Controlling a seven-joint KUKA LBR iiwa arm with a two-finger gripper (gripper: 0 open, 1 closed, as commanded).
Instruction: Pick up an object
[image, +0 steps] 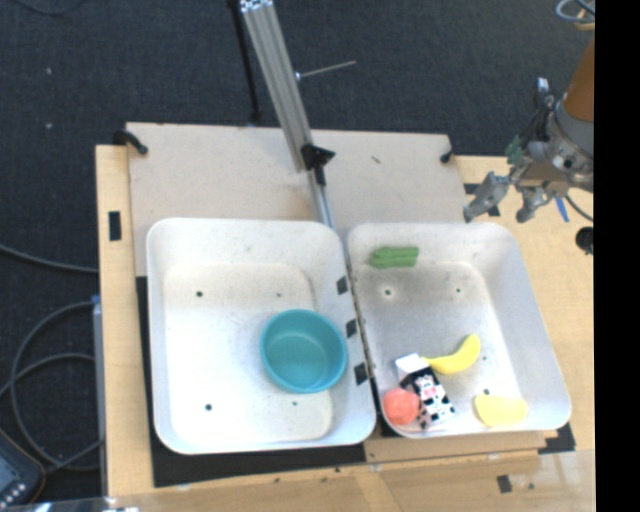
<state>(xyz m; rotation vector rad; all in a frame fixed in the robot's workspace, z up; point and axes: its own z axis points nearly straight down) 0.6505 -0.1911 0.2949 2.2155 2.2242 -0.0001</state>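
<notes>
While the tool (508, 203) hangs above the far right corner of the right bin (535, 310), with its 2 fingers spread apart and nothing between them, no object has yet been grasped. All candidate objects lie below and to the left of the tool as seen from the camera. A green block (394, 257) lies nearest, by the bin's far wall. Well away from the tool, at the near edge, a yellow banana (454, 355), a black-and-white spotted toy (427, 392), a pink ball (402, 406) and a yellow lemon-like piece (499, 409) are gathered.

Failure is judged most likely in that near cluster: the ball, the spotted toy and the banana touch or nearly touch, so a descent there could catch 2 things, or push 1 aside. The ball could also roll out from between closing fingers. The green block sits close to the wall, and a finger could strike the rim.

Counted: 2 white bins, 1 teal bowl (303, 349) in the left bin (190, 260), and 5 objects in the right bin, 1 of each kind. Both bins rest on the worktop (220, 170).
</notes>
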